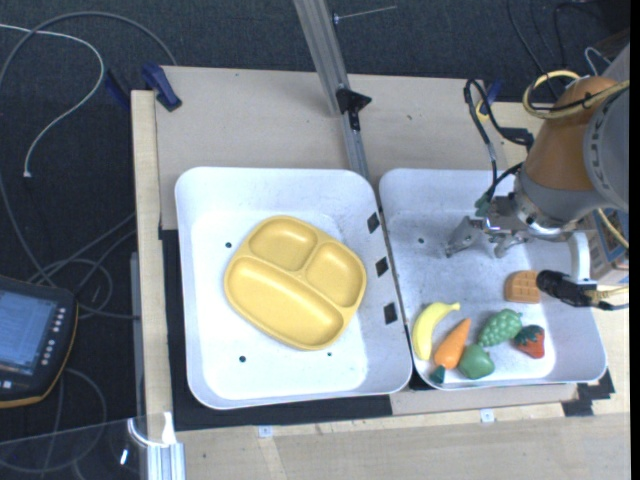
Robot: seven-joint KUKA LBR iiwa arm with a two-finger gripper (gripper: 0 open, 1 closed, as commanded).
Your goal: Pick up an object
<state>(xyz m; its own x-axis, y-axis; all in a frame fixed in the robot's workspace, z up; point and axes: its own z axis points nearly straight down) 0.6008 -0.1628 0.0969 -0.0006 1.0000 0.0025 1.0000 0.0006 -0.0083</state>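
Apparently the claw [470, 240] hangs spread, holding nothing.

Bright, even overhead light; soft faint shadows; mild glare on the white bins [290, 193]; focus fairly sharp

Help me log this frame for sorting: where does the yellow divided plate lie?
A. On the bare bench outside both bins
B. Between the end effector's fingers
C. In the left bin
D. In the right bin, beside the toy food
C: the yellow divided plate rests in the left bin, while the toy food lies in the right bin.
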